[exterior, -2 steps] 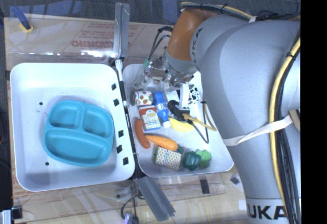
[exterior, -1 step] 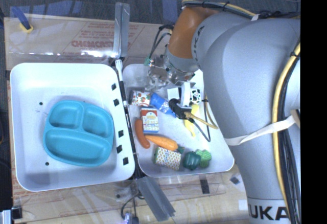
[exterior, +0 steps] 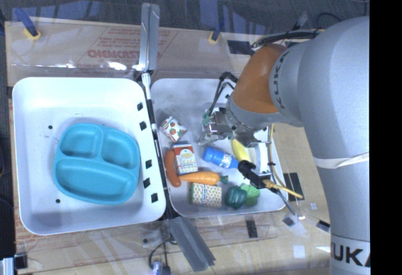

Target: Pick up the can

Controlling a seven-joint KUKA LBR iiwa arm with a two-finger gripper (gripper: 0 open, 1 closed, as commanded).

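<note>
The can lies on its side near the front wall of the right bin; its label is pale with green and red print. My gripper hangs over the middle of that bin, behind the can and well apart from it, with a blue bottle and a carrot between them. Nothing shows between its fingertips.
Around the can lie a green pepper, a red sausage, a red-and-white box, a small carton and a yellow piece. The left bin holds a blue divided plate.
</note>
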